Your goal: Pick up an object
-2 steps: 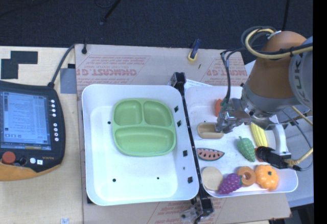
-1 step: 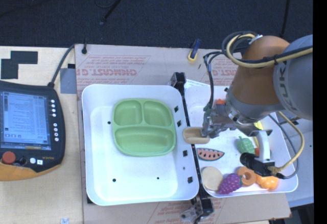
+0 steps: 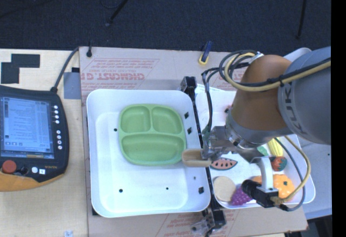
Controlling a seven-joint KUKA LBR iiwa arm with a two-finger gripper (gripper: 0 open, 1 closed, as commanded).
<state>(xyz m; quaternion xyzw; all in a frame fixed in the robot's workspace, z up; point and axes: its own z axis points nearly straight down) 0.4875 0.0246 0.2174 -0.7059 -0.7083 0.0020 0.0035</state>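
A: How far along?

B: Early, by the look of it. No lift to report; nothing seen raised off the bins. Grasp and lift left to do, or at least to be confirmed.

A: And the arm (image 3: 259, 101)?

B: Reaches in low over the right bin (image 3: 309, 190), with the gripper (image 3: 212, 149) down at that bin's left wall, beside the divider.

A: Open or closed?

B: Cannot tell. Too dark and cluttered under the wrist to judge, so no claim of a hold.

A: Likeliest target?

B: Probably the tan piece (image 3: 195, 158). Lies flat across the divider, one end over the left bin (image 3: 108, 190), just below the green plate (image 3: 151, 134), the other end right at the gripper, touching or nearly so. Impossible to say which.

A: Anything else close by?

B: A watermelon slice (image 3: 223, 164) just right of the gripper, flat on the right bin's floor. Further off, a pale biscuit (image 3: 223, 184), purple grapes (image 3: 239, 195), corn (image 3: 275, 147) and an orange toy (image 3: 278, 183), all resting, none lifted.
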